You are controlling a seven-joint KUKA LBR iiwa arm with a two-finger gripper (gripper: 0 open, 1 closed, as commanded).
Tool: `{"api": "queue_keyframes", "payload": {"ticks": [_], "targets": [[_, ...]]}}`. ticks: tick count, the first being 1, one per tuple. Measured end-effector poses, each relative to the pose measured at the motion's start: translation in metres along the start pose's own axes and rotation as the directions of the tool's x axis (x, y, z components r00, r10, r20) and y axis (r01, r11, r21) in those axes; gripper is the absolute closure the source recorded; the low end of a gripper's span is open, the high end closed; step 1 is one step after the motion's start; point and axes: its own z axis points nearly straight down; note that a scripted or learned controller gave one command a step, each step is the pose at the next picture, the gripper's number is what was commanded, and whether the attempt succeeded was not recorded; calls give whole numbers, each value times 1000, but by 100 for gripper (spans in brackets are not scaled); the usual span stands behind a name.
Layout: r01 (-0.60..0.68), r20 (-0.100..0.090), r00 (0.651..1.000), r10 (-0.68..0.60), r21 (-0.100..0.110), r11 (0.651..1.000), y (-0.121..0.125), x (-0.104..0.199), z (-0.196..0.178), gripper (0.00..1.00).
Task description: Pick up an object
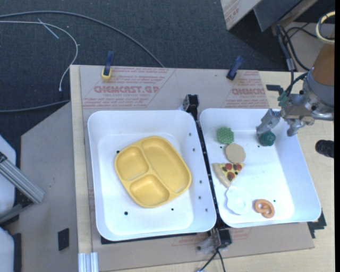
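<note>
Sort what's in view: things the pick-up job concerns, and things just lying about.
Job:
hand
dark green ball
light green knobbly piece
tan disc
pizza slice
pretzel
white piece

Lying about:
yellow divided tray
blue clamps

dark carpet floor (pixel 159 26), white cable (pixel 69 40) lying across it, cardboard-topped bench (pixel 138 87), cardboard box (pixel 239 10)

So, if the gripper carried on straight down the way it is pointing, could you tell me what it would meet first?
Probably the small dark green round object in the right white bin, just below the gripper; depth is hard to judge.
</note>
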Motion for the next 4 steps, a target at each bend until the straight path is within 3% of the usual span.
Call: {"api": "queue_keyframes", "payload": {"ticks": [1,4], "targets": [[3,2,1000,-3,-13,1000,2,0,-7,0],[3,0,1000,-3,-7,1000,0,11,134,0]]}}
